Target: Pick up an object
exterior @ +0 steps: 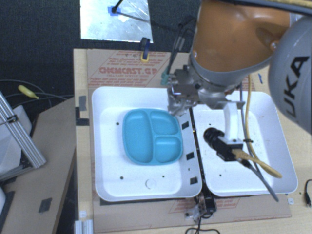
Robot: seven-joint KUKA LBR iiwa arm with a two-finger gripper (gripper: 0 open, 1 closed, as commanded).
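Claw (177, 103) sits low over the left bin (104, 130), close to the divider between the bins. Open or closed: can't tell, the wrist blocks it. Blue three-section plate (150, 136) lies flat in that bin, its near corner right at the claw and the rest spreading left of it and toward the camera. Contact unclear. Right bin (275, 130) is on the claw's other side.

Even overhead light, slight softness
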